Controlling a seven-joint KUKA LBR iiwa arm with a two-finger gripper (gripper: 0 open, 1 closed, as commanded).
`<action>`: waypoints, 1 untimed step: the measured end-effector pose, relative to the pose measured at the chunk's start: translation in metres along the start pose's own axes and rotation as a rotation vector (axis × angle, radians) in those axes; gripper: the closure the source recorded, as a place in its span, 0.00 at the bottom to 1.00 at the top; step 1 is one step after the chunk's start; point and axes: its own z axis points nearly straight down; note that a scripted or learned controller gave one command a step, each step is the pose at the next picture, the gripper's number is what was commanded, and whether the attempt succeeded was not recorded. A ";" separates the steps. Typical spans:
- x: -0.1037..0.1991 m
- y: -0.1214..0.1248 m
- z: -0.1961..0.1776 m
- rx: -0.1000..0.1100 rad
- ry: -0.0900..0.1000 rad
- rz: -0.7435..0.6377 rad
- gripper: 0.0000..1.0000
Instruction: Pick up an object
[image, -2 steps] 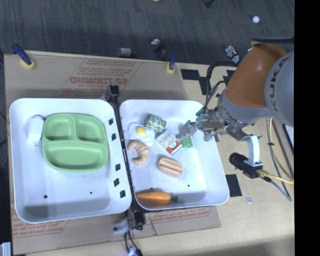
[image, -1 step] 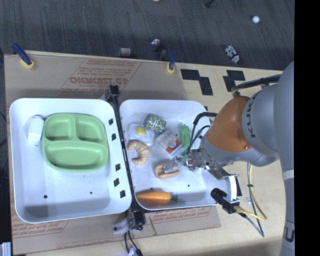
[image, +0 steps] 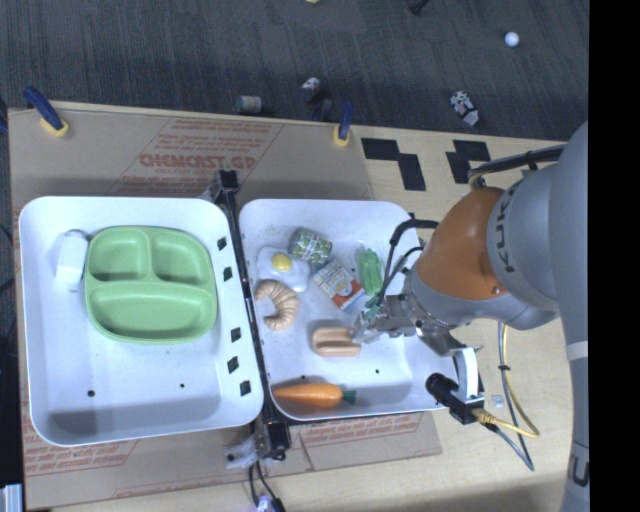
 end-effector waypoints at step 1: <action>0.049 -0.019 -0.080 -0.002 0.000 0.004 1.00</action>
